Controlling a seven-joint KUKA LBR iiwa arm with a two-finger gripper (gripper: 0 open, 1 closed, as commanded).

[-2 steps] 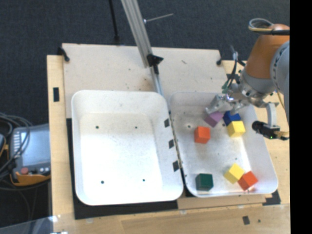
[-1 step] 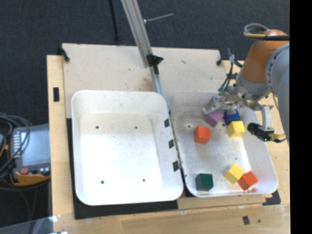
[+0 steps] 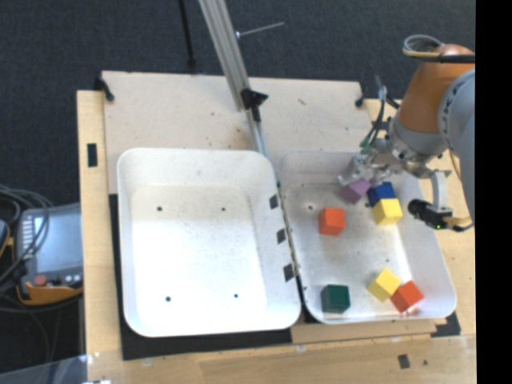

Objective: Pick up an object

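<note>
My gripper reaches down into the back of the right bin, directly over a purple block that touches its fingertips. A blue block and a yellow block lie just to the right of it. An orange block sits left of centre in the bin. Near the front lie a green block, a second yellow block and a red-orange block. Whether the purple block sits between the fingers is unclear.
The left bin stands beside the right one. A slanted aluminium post rises from the bench behind the bins. A grey control box with cables sits off the bench's left edge.
</note>
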